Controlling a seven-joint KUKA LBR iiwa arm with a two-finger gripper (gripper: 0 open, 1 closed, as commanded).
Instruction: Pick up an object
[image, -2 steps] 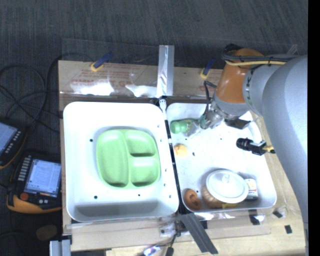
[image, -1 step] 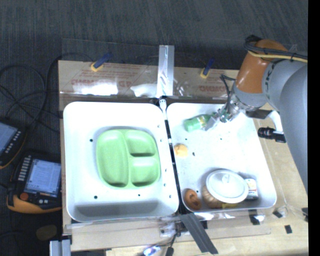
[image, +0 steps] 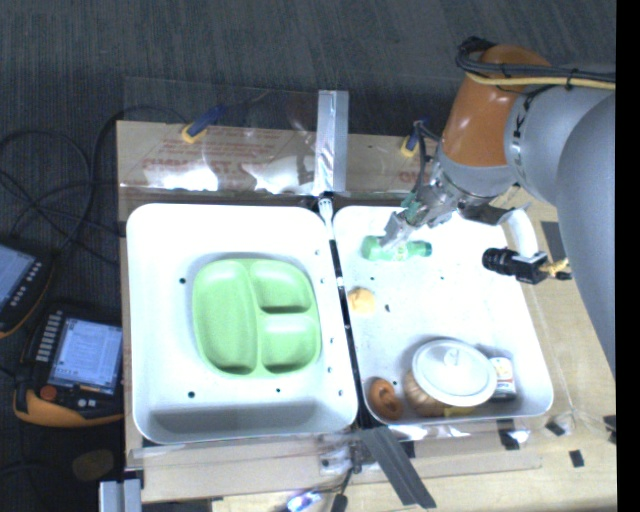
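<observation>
A small green object (image: 402, 250) lies in the right bin (image: 520, 330), near its far left corner. My gripper (image: 393, 235) reaches down from the right and its tip sits directly on or over the green object's left end. The slant of the view hides whether the object is between the jaws. A small orange-yellow piece (image: 361, 298) lies by the divider, closer to me than the green object.
A green divided plate (image: 258, 315) lies in the left bin (image: 160, 250). At the right bin's near edge stand a round white lidded container (image: 453, 370), a brown item (image: 383, 397) and a small labelled box (image: 503, 376). A black fitting (image: 505, 262) sticks out beside the arm.
</observation>
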